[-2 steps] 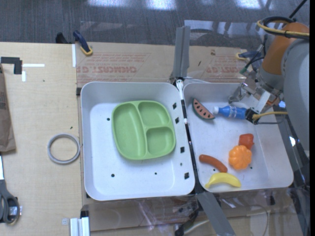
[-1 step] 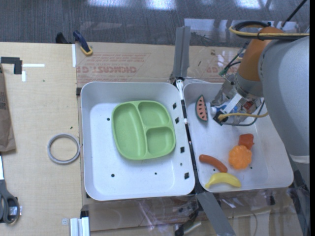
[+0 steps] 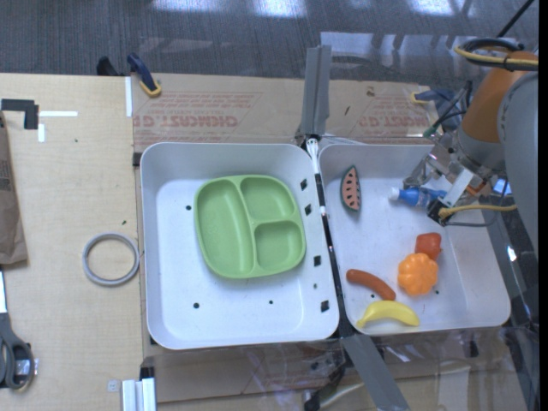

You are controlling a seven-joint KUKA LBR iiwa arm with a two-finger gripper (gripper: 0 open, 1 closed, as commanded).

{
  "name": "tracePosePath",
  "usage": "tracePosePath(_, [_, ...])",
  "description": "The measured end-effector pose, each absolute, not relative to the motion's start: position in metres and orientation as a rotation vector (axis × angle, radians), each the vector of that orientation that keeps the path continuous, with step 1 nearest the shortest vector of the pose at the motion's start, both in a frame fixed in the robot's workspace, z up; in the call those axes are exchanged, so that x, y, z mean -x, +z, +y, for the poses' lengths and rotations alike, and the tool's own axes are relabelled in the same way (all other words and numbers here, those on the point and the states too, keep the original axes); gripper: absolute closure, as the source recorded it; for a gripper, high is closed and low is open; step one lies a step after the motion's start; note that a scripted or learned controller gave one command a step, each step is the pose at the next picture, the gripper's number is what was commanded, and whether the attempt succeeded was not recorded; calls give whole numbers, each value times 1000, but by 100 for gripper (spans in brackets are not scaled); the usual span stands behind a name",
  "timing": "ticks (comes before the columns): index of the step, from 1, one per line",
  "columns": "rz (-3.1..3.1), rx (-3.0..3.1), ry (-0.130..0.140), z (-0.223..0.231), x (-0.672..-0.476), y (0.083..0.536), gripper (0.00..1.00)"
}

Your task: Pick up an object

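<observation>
Bench (image 3: 68, 169) of pale wood-grain board, seen from above at a slant, with a dark floor crossed by light streaks beyond its far edge and flattened printed cardboard (image 3: 214, 114) laid under the far side of two shallow white bins. The left bin (image 3: 163, 315) holds a green three-compartment plate (image 3: 251, 225), lying flat near its centre. The right bin (image 3: 479, 306) holds the toy foods: a watermelon slice (image 3: 350, 187) at about 10 o'clock of that bin, a sausage (image 3: 371, 282) and a banana (image 3: 389, 315) at about 6 o'clock with the banana just nearer the front wall, and an orange pumpkin-like piece (image 3: 418, 274) touching a small red piece (image 3: 428, 245) near the bin's centre-right. A blue object (image 3: 413, 197) with a white end lies at about 1 o'clock of the right bin, directly beside the gripper (image 3: 441, 197); whether the fingers are spread or pressed together cannot be told, nor whether they touch the blue object. The grey arm (image 3: 522, 135) with its orange band (image 3: 486, 101) enters from 3 o'clock, trailing cables over the bin's right wall. Outside the bins, at 9 o'clock on the bench, lie a grey ring (image 3: 111, 258), a brown bag (image 3: 10, 204) at the edge, and scissors (image 3: 13, 358) toward 7 o'clock; a blue clamp (image 3: 144, 74) sits at the far edge.
</observation>
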State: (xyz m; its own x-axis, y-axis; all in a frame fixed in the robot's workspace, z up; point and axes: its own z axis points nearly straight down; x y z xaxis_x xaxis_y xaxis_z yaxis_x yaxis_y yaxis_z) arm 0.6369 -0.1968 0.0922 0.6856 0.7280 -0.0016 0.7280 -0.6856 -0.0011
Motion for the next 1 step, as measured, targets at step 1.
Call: tracePosePath(1, [-603, 3082, 4, -142, -645, 92, 0])
